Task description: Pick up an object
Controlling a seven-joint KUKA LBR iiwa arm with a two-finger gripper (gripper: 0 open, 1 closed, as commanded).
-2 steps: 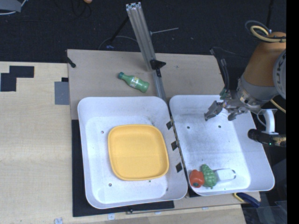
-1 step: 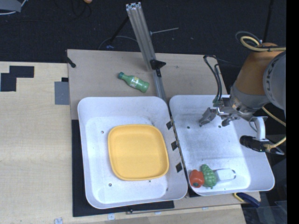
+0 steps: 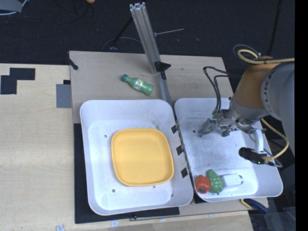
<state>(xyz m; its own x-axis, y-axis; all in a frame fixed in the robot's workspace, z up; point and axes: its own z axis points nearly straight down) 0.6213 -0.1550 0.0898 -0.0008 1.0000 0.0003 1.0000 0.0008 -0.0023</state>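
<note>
The tool point(image 3: 214, 127) hangs over the right bin point(image 3: 272, 189), fingers spread and holding nothing. The red and green toys point(image 3: 210, 183) lie near the front rim, well apart; a descent here would probably grasp nothing.

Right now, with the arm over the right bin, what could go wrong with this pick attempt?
1. The gripper sits over bare floor of the right bin, apart from the red and green toys near the front wall; closing here would likely grab nothing.
2. Those toys lie pressed together beside a white piece, so a grasp may catch two or slip.
3. The green bottle lies outside both bins on the bench, probably off target.
</note>
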